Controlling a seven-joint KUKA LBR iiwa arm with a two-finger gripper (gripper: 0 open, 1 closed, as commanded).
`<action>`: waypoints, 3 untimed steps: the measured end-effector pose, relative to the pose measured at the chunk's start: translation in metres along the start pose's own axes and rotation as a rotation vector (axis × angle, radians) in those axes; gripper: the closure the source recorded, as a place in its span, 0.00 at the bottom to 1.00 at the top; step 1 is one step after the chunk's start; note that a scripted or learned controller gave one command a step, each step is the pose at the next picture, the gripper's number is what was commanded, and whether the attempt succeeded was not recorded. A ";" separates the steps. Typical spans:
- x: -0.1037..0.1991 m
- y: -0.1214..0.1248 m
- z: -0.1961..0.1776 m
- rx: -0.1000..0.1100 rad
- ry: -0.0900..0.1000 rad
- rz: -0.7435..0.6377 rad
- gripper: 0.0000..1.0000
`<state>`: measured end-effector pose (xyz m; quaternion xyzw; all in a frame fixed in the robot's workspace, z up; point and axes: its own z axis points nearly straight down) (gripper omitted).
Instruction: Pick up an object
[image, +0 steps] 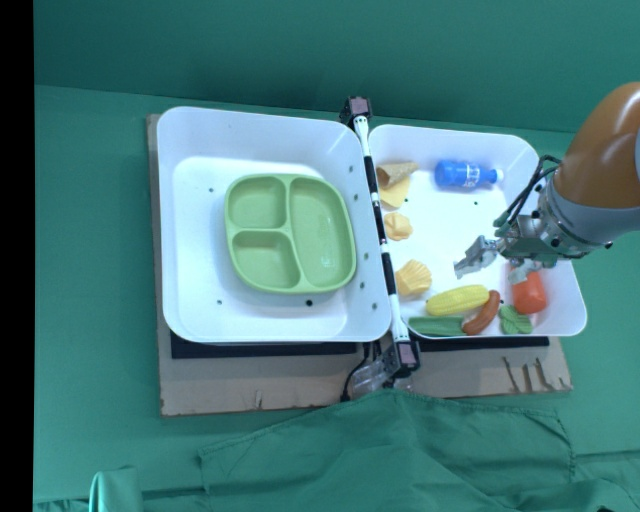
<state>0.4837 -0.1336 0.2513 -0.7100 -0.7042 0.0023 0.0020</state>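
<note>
My gripper (472, 260) hangs over the middle of the right bin (520, 150), reaching in from the right. Nothing shows in its grasp. Just below and left of it lie a yellow corn cob (457, 299) and a brown sausage (481, 312). A red-orange toy (530, 292) sits under the wrist, partly hidden by it. A blue bottle (467, 174) lies at the bin's far side. Along the bin's left wall are a yellow wedge (395, 180), a small pastry (398, 227) and a yellow shell-shaped piece (413, 277).
A green pea pod (435, 326) and a green leaf piece (516, 322) lie by the right bin's near wall. The left bin (190, 150) holds a light green divided plate (290, 233). Green cloth (400, 450) lies bunched in front of the bench.
</note>
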 end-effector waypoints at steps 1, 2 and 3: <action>-0.038 -0.013 0.063 -0.013 0.008 -0.007 0.00; -0.042 -0.008 0.066 -0.007 0.024 -0.019 0.00; -0.048 -0.006 0.054 -0.024 0.005 -0.011 1.00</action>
